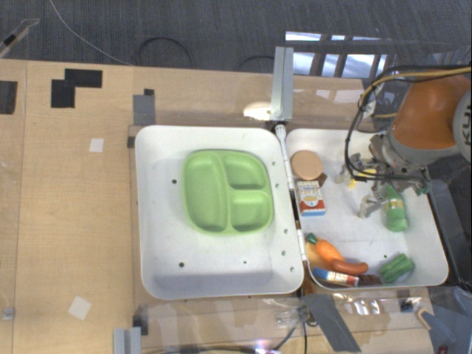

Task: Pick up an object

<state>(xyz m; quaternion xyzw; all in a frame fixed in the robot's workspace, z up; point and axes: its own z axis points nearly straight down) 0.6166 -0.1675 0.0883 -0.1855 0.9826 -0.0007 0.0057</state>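
- Gripper hangs low over the right bin, near its right edge; its opening cannot be told.
- Green bottle lies just beside it.
- Green divided plate sits mid left bin.

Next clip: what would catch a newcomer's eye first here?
The bright green divided plate lying alone in the left bin. Next, the arm's orange band at the right edge, with the tool low over the right bin beside a green bottle. The other items crowd that bin's left side and near edge.
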